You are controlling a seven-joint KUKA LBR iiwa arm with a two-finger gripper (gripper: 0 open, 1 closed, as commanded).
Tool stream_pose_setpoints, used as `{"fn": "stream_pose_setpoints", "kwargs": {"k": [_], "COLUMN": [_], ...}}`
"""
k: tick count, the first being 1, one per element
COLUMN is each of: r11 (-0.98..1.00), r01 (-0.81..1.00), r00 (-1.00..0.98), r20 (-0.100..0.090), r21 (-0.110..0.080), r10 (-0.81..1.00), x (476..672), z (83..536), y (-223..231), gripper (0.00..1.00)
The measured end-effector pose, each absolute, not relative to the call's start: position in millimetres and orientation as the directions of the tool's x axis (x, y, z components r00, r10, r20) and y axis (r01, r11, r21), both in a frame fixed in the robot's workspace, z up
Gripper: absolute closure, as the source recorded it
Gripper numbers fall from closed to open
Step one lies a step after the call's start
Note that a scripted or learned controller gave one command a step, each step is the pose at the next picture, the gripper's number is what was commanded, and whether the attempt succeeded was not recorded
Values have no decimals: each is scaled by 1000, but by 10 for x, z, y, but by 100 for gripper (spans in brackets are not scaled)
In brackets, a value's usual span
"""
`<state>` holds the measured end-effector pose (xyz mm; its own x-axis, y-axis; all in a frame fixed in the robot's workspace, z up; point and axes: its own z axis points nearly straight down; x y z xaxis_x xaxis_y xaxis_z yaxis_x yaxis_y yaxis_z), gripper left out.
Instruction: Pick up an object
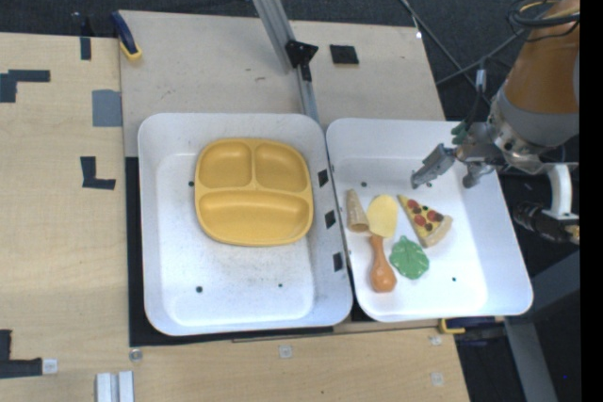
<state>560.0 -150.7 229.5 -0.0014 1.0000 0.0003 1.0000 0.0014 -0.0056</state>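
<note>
The right bin holds several toy foods in a cluster: a pizza slice, a pale yellow piece, a tan bread-like piece, a green leafy piece and an orange drumstick-shaped piece. My gripper hangs over the upper right part of that bin, above and to the right of the pizza slice. Its fingers stand open with nothing between them.
The left bin carries a yellow sectioned plate. A metal pole slants down to the gap between the bins. The arm's orange band stands past the right bin's right rim.
</note>
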Motion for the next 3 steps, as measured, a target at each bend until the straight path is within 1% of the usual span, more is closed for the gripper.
{"fn": "stream_pose_setpoints", "kwargs": {"k": [1,2,3], "r11": [2,1,3], "r01": [1000,1000,1000], "r00": [-2,-1,-3], "r20": [1,1,1], "r21": [-7,-8,-4], "r10": [1000,1000,1000], "x": [5603,5553,5567], "z": [1685,1039,1175], "y": [-1418,-1408,-1400], "gripper": [0,0,100]}}
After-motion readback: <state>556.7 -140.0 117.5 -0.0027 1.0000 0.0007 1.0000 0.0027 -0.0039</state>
